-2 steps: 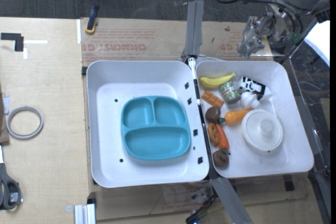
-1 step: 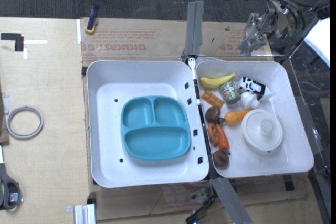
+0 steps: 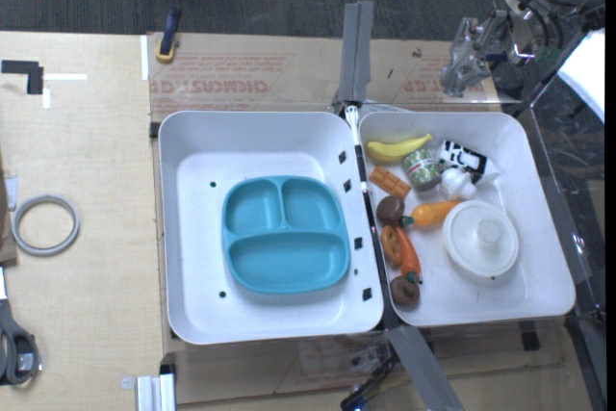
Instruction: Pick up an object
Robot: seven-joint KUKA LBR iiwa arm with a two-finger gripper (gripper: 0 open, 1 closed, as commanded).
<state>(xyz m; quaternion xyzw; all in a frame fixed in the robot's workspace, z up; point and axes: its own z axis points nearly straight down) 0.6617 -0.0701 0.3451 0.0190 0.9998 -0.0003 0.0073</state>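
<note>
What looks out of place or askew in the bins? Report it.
Nothing looks spilled or damaged. The blue tray lies flat in the left bin; the toy food is crowded on the right bin's left side. The hand hangs above its back rim.

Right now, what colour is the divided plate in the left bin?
Light blue. The divided plate shows clearly in the camera view, lying flat in the left bin.

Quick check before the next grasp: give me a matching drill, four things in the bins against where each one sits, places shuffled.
Things:
1. banana
2. blue plate
3. white bowl
4. gripper

Places:
A. middle of the left bin
B. above the right bin's far edge
C. far end of the right bin
D. right bin, near its middle, beside the carrot

Pairs: 1-C, 2-A, 3-D, 4-B
</note>
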